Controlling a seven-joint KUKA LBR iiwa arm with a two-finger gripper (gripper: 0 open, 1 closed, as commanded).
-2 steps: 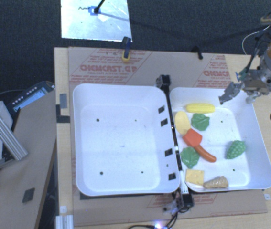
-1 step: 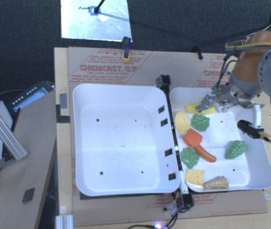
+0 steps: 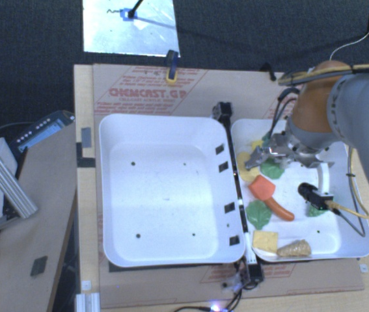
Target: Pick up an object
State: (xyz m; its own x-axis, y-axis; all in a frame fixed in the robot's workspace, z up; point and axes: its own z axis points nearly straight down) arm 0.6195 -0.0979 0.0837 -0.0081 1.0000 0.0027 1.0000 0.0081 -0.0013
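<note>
The right bin [image 3: 353, 239] holds several small toys. My gripper [image 3: 260, 157] is low over its upper left part, between a yellow piece [image 3: 243, 160] by the bin's left wall and a green piece [image 3: 273, 170]. Below them lie a red-orange chunk [image 3: 262, 187], an orange carrot-like stick [image 3: 281, 209] and a green leafy piece [image 3: 258, 214]. A yellow block [image 3: 265, 240] and a tan cone [image 3: 295, 247] rest near the front edge. Another green piece [image 3: 316, 208] lies toward the right. Nothing is seen gripped.
The left bin [image 3: 116, 174] sits beside the right one, with a black divider strip [image 3: 233, 174] between them. Both stand on a cardboard sheet [image 3: 145, 93]. The grey arm [image 3: 360, 109] covers the right bin's upper right corner.
</note>
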